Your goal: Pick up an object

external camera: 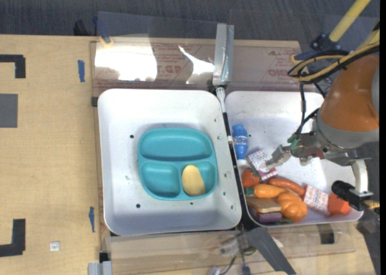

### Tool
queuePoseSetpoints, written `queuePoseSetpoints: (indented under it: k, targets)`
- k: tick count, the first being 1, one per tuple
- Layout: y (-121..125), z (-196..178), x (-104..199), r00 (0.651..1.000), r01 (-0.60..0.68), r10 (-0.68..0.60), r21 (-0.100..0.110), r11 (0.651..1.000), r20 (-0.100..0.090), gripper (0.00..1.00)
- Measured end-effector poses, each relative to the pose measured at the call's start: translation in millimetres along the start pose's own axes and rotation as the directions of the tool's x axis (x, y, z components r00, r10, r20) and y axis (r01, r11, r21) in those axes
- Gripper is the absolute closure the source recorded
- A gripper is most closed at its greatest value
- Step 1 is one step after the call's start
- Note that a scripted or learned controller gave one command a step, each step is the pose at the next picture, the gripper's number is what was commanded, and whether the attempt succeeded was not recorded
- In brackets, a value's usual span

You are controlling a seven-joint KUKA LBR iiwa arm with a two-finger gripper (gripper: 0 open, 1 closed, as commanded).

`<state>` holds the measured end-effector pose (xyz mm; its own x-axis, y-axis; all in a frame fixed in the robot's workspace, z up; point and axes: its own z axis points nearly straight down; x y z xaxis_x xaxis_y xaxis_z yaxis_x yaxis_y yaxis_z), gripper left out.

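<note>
The hand [278,157] hangs low in the right bin [265,104], its tip just beside a small white-and-pink packet [257,159]; whether it is open or closed cannot be told, and nothing is seen gripped. Candidate things to pick lie clustered along the bin's near and left side: a blue-capped bottle [240,139] against the dividing wall, an orange carrot [269,191], an orange fruit [294,210], a brown block [265,207] and a red-ended packet [325,200].

The step in hand appears to be the approach to a grasp. It would go best on the packet or another thing at the pile's upper edge, taken from above with one finger on each side, since the middle of the pile is tightly packed and a neighbour could be dragged along.

Open room lies in the far half of the right bin, which is bare white floor; the wall between the bins is close on the left. The left bin [114,147] holds a teal divided tray [163,147] with a yellow lemon [193,180] in its near-right compartment. The wooden surface [42,147] lies beyond.
</note>
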<state>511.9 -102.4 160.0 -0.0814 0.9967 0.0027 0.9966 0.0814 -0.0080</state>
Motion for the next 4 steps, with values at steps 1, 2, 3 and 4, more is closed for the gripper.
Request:
queuePoseSetpoints:
  k: [1,2,3,4]
  targets:
    - [-30,72,-3,1.0,0.015,-0.015,-0.016,1.0,0.004,0.0]
    - [-28,61,-3,1.0,0.013,-0.013,-0.023,1.0,0.006,1.0]
    - [34,-64,37,0.993,-0.116,0.116,-0.018,0.993,0.0,1.0]
    - [31,-60,35,0.993,-0.119,0.119,-0.008,0.993,0.002,0.0]
